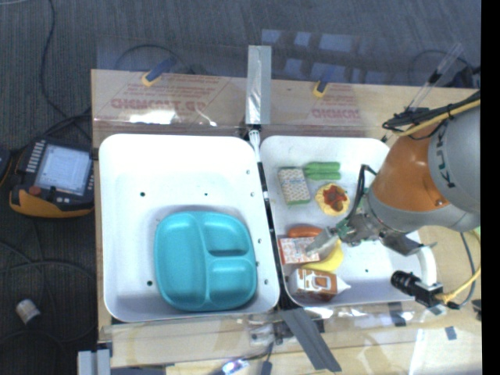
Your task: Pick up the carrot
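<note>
The gripper (326,243) hangs low in the right bin (367,148) just beside the carrot (304,230); its grip I cannot tell.

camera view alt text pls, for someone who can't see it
The arm's gripper reaches from the right into the right bin, low over a cluster of toy food that includes an orange carrot, a green piece and a small pizza. The left bin holds a teal divided tray.
</note>
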`<move>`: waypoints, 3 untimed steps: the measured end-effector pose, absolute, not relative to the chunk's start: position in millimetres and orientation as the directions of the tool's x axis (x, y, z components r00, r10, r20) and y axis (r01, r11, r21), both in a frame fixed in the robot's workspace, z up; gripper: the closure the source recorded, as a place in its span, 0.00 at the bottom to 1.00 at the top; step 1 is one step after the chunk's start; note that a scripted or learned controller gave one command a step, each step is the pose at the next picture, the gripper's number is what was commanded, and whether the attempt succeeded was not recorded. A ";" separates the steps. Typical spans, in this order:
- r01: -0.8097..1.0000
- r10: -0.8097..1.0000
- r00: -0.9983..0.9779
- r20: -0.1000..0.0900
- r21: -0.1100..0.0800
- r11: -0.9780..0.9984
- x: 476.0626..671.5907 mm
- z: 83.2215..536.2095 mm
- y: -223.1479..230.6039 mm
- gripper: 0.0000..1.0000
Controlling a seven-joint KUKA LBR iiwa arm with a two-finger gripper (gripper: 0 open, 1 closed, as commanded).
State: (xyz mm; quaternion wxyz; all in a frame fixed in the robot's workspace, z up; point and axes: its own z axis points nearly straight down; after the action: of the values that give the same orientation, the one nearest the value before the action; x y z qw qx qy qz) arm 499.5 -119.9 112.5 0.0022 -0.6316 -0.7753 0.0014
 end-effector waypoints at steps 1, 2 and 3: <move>0.994 0.994 -0.106 -0.001 -0.003 0.106 533.8 115.1 -166.7 0.00; 0.987 0.987 -0.162 0.001 -0.003 0.162 541.3 138.4 -167.2 0.00; 0.941 0.942 -0.337 0.002 0.016 0.337 549.0 108.9 -185.4 0.00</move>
State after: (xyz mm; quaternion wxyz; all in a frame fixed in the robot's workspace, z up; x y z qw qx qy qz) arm 549.0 -185.4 108.9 -0.0037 -0.5758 -0.8175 -0.0071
